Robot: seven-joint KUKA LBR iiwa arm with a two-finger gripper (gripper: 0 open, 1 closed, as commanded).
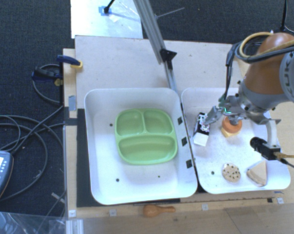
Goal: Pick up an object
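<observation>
Tool low in the right bin, directly over the orange object, perhaps already touching its top. Cannot tell whether spread or pressed together: hidden under the grey wrist.

Most likely target, judging by position: the orange object, in the far half of the right bin, near the middle. Just beside it, toward the left bin: a small black and white box, close to the wall. Near the front edge of the right bin: a round cookie and a bread wedge, near each other and well apart from the tool. In the left bin: a green divided plate, not concerned here.

Possible troubles from this point:
- Closing off-centre on a small, rounded-looking shape, and so squeezing the orange object out sideways instead of gripping it.
- Pressing down too far, and so jamming the object against the bin floor or tipping it over.
- Lifting with too shallow a hold, then dropping the object back into the bin.
- Drifting toward the box, and so knocking it over or catching both things at once.

Hard to judge the true alignment from this slanted view, with the wrist covering the contact place.
</observation>
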